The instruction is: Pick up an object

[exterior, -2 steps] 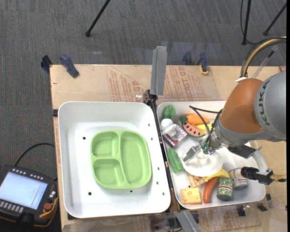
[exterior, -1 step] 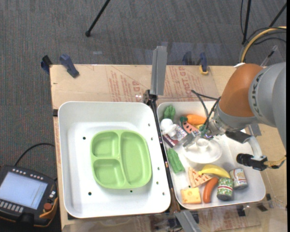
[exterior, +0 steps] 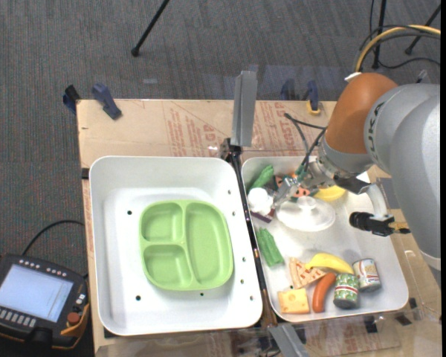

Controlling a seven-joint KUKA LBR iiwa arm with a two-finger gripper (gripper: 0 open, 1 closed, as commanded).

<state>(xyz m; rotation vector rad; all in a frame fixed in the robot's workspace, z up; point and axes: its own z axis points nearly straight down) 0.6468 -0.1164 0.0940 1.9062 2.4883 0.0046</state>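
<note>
My gripper is low in the right bin, near its back left part. It hangs over a cluster of small toys: a white round piece, a green vegetable and a small orange-red piece. A clear domed lid lies just right of and below the gripper. A yellow piece shows behind the lid, under the wrist. Nothing can be seen held.
The left bin holds a green divided plate. The front of the right bin holds a green cucumber, a banana, a pizza slice, a cheese wedge, a sausage and two cans.
</note>
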